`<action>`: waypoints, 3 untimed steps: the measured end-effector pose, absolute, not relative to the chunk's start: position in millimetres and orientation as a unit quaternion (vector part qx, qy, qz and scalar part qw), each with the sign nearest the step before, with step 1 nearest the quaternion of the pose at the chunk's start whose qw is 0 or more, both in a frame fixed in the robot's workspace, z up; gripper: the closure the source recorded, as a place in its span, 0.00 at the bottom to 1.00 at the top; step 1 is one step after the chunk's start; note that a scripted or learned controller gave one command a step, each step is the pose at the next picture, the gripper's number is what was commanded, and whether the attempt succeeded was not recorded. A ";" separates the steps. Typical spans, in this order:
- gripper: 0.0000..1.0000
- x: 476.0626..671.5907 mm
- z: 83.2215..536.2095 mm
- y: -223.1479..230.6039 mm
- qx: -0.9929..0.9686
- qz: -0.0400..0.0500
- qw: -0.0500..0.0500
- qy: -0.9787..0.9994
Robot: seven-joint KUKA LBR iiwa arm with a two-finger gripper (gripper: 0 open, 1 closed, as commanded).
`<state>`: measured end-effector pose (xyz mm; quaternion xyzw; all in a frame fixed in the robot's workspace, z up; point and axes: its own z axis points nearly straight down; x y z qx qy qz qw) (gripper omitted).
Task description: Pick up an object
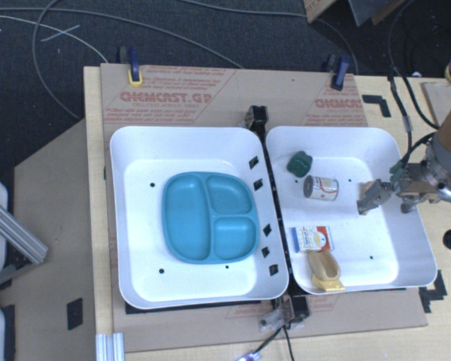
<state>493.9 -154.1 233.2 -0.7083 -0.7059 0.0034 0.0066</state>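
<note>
The right bin (406,265) holds a dark green lump (299,162) at its upper left, a small can (321,188) lying on its side just below it, a flat white, blue and red packet (311,238), and a yellow piece (325,269) near the front rim. My gripper (388,197) hangs over the right part of this bin, to the right of the can and apart from it. Its two fingers (371,195) are spread, with nothing between them.
The left bin (128,164) bears a blue divided plate (210,216). A black divider with clips (264,201) runs between the bins. Clamps (134,65) hold the cardboard base at the back. Cables lie on the dark floor behind.
</note>
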 end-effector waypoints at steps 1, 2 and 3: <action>0.00 496.6 239.2 -153.7 -0.707 0.000 0.001 -0.707; 0.00 497.5 196.9 -153.0 -0.707 0.001 0.003 -0.707; 0.00 494.6 133.6 -149.6 -0.707 0.002 0.004 -0.707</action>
